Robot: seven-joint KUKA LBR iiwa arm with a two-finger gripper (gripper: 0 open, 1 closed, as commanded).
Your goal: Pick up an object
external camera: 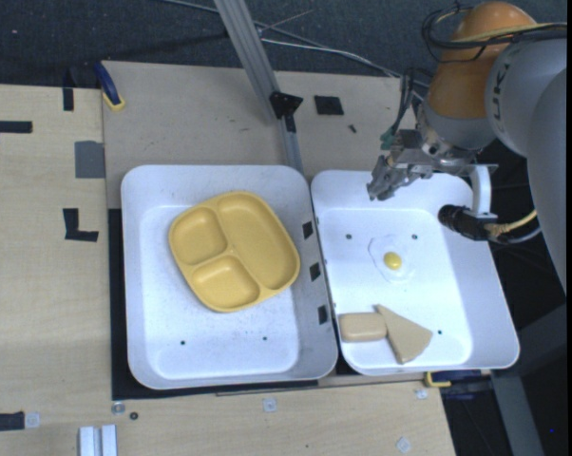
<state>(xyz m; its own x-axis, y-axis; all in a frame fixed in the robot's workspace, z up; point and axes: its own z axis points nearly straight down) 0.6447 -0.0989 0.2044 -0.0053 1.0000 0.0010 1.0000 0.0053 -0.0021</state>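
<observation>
Camera view has the gripper (379, 188) hanging over the far rim of the right bin (476, 283), near that bin's far left corner, with nothing between its fingers; whether they stand apart or together I cannot tell from this slant.

The likeliest target is the egg (391, 260), a toy fried egg lying flat near the middle of the right bin. Its small yellow yolk dome stands out, but the white around it is a thin, pale sheet that nearly vanishes against the bin floor. Two tan pieces lie at the near edge of the same bin, a slice (361, 326) and a wedge (405, 333), touching each other (both look like toy food). A yellow tray (234, 250) with three compartments sits tilted in the left bin (143, 255).

My judgement of the risks: the egg is so flat that fingers closing on it may scrape the floor and shut on nothing, or pinch only the yolk and let it slip. A descent from the present spot would meet the rim rather than any object, so the arm needs to travel inward first. Going for the tan pair, the fingers could wedge between them and shove one aside.
</observation>
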